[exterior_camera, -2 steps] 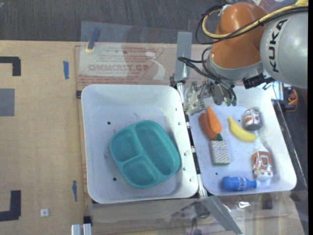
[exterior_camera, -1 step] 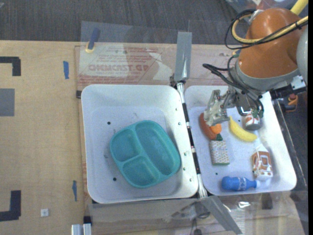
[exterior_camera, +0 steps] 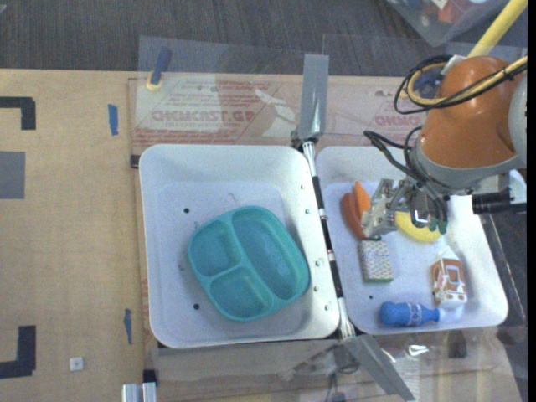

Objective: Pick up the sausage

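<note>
- On the far left, black angular marks (exterior_camera: 21, 111) sit on the tan cardboard-coloured bench top (exterior_camera: 67, 249), with short strips of blue tape (exterior_camera: 112, 119) stuck nearby.
- Behind the bins lies a clear plastic sheet (exterior_camera: 218, 107) with faint reddish lettering, too washed out to read with certainty.
- The left shallow white bin (exterior_camera: 167, 174) holds a teal plastic divided plate (exterior_camera: 247, 262) with three compartments, lying slightly askew.
- A grey metal bracket (exterior_camera: 314, 99) rises where the two bins meet.
- In the right shallow white bin (exterior_camera: 481, 308), the orange-red sausage (exterior_camera: 352, 212) lies near the left wall, next to an orange carrot-shaped piece (exterior_camera: 362, 195).
- The metal two-finger gripper (exterior_camera: 381, 216) hangs just right of the sausage; whether its jaws are apart or closed cannot be told.
- Below it rests a small speckled rectangular sponge (exterior_camera: 376, 260); a yellow banana (exterior_camera: 419, 227) lies to the right.
- Near the front wall lie a blue bottle (exterior_camera: 406, 313) and a white-and-orange carton (exterior_camera: 448, 281), its print illegible.
- The grey arm with its orange band (exterior_camera: 469, 115) enters from the right, above dark carpet (exterior_camera: 209, 7).
</note>
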`<control>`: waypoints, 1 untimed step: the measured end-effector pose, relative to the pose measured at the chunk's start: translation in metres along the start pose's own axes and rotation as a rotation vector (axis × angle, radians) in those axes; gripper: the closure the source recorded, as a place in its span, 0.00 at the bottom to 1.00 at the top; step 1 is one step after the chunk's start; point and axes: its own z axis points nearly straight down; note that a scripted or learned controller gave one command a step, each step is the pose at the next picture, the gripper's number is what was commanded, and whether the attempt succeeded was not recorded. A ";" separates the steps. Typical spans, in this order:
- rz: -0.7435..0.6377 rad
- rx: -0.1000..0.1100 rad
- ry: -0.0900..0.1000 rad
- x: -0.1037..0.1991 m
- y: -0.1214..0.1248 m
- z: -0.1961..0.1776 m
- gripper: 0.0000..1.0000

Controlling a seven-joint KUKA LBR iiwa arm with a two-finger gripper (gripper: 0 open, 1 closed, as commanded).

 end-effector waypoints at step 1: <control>-0.182 0.000 -0.005 -0.050 -0.039 -0.086 1.00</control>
